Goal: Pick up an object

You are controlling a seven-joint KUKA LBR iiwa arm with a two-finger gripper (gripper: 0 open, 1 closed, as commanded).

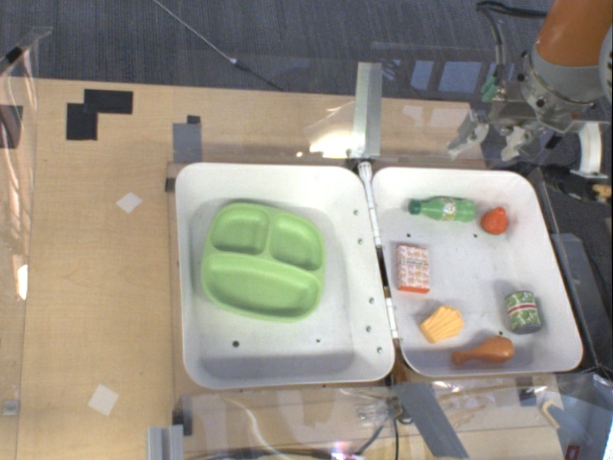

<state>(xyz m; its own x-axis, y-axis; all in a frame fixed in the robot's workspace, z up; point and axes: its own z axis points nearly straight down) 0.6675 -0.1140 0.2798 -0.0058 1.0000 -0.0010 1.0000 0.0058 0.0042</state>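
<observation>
The gripper (498, 132) hung beyond the right bin's (560, 286) far edge, whether spread or pressed together I cannot tell; the green bottle (442, 208) lay in that bin's far part, near a red tomato (494, 220).

Tray (261, 262) in left bin (192, 286); bottle (442, 209), probably tomato (494, 220), in right bin (546, 257).
</observation>
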